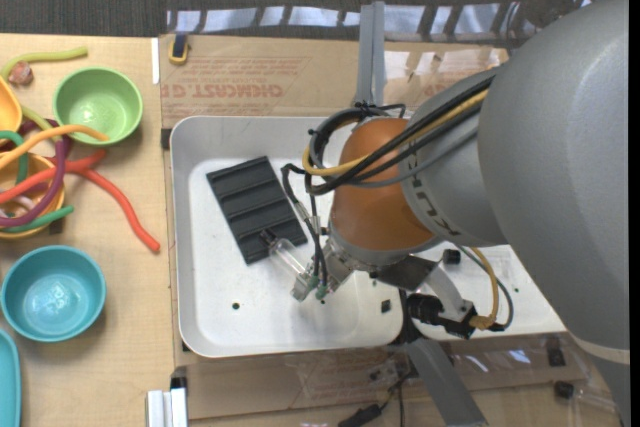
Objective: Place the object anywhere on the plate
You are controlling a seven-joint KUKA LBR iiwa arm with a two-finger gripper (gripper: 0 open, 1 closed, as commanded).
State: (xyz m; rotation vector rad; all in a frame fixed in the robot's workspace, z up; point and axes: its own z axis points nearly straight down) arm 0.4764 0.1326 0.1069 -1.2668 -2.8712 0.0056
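Fingers [308, 287] low in white bin [200, 245], beside black ridged object [255, 205]

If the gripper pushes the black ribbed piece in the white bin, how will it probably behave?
The black ribbed piece lies flat on the bin floor, so it would probably slide rather than roll or tip. Its straight edges and even ridges suggest a stiff, not floppy, part. It looks thin, so it is likely light, and a flat piece may be hard to lift off the smooth floor.
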